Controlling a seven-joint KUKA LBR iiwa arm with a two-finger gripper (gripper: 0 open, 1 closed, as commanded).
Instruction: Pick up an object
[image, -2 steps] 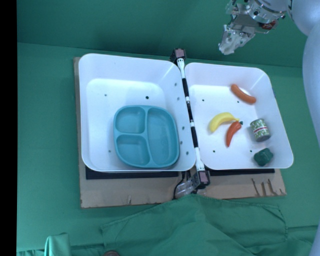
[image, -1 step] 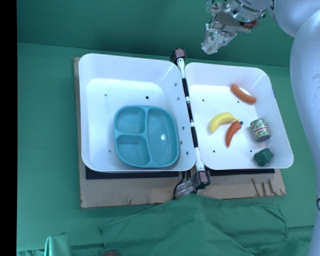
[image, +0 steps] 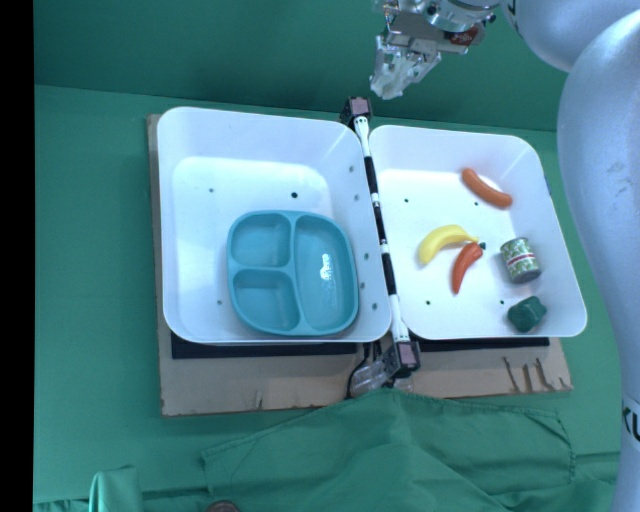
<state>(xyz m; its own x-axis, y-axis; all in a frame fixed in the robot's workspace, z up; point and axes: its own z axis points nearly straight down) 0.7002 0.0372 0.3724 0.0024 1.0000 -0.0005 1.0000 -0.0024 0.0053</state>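
Holding a teal divided plate (image: 292, 272), the left bin (image: 190, 140) sits beside the right bin (image: 530, 160), which holds a banana (image: 444, 241) lying slantwise, a sausage (image: 486, 188), a chili (image: 465, 266) and a can (image: 520, 260). Whether the pincer (image: 390, 75) is open, I cannot tell.

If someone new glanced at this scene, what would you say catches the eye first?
Probably the teal divided plate lying alone in the left bin. Next, the colourful bits in the right bin: a yellow banana touching an orange chili. The gripper hangs above the bins' far edge.
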